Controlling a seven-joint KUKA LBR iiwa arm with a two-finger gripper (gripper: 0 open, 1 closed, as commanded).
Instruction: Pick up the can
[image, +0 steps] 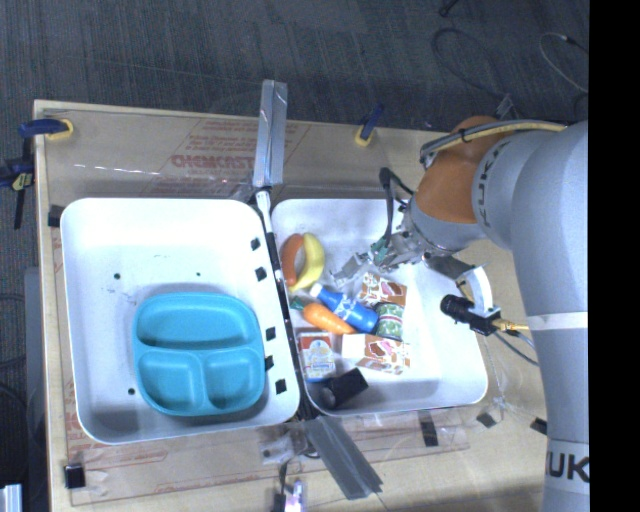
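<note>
The can (390, 319) is small, wrapped in a green-and-white label with some red print, and lies among the clutter in the middle of the right bin (470, 385). A patterned box (377, 352) touches its near side and another (384, 290) its far side.

Nearest in that bin sits a black object (345, 386), then a small red-and-white carton (317, 356), a carrot (328, 318), a blue bottle (348, 306) and, farther back, a banana (312, 260). The left bin (90, 300) holds a blue divided tray (198, 352) (three compartments, all facing up). Both bins rest on a pale wooden bench (150, 150) with a blue clamp (45, 128) at its far left corner. Dark carpeted floor (150, 50) lies beyond.

The gripper (372, 256) reaches in from the right and hangs low over the far part of the right bin, near the can on its far side but apart from it, with the far patterned box between them. Whether the gripper is released or clenched cannot be told from this angle, and nothing shows in its grasp.
</note>
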